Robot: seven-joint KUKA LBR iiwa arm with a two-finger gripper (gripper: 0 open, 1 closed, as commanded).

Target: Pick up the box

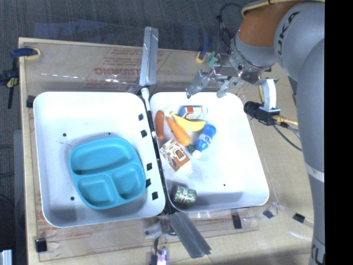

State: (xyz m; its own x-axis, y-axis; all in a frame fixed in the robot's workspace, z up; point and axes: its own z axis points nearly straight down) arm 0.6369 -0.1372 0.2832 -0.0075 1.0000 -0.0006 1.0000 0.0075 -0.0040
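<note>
I'm seeing the gripper (212,86) hovering over the far rim of the right bin (251,164), its fingers (196,87) spread with nothing between them. The box (175,155) is lying tilted near the bin's left wall, touching the carrot (177,130) and the banana (189,122); a carton (192,112) is partly hidden behind them. The bin's right half is offering open room. The left bin (49,148) is holding a blue tray (107,171) on the table (77,57).
</note>
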